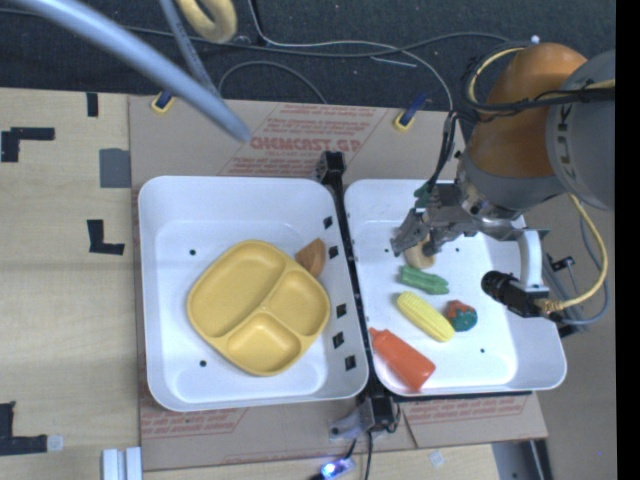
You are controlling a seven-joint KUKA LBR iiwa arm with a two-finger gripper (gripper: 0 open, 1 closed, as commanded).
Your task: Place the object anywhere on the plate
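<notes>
A yellow plate (258, 306) with three compartments lies in the left bin (165, 268). A small brown object (312, 257) rests against the plate's upper right rim. In the right bin (530, 353) lie a green pickle (423, 280), a yellow corn cob (425, 316), a small red and teal piece (462, 315) and an orange-red carrot-like piece (403, 358). My gripper (418, 245) hangs low over the upper left part of the right bin, just above the green pickle. A small tan object (421, 260) sits right at its tips.
The black divider (345, 268) runs between the two bins. Cables loop over the dark cloth behind the bench. A grey pole (120, 38) crosses the upper left. A black fitting on the arm (505, 290) hangs over the right bin's right side.
</notes>
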